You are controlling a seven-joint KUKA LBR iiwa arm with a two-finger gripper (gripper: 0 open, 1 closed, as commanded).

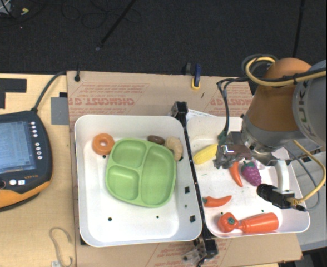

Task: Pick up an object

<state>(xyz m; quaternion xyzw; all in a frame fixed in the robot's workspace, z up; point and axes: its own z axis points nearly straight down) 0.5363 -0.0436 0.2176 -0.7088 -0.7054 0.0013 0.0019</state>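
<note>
Jaws hidden; gripper crowds corn, pepper, grapes.

Glossy white plastic bins; a matt green plastic plate; shiny plastic toy food, including an orange carrot.

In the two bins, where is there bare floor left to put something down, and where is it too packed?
Left bin: a bare strip along the near edge below the green plate, and the near left corner under the donut. Right bin: crowded; the gripper sits among the yellow piece, peppers and grapes, with small gaps around the carrot.
</note>
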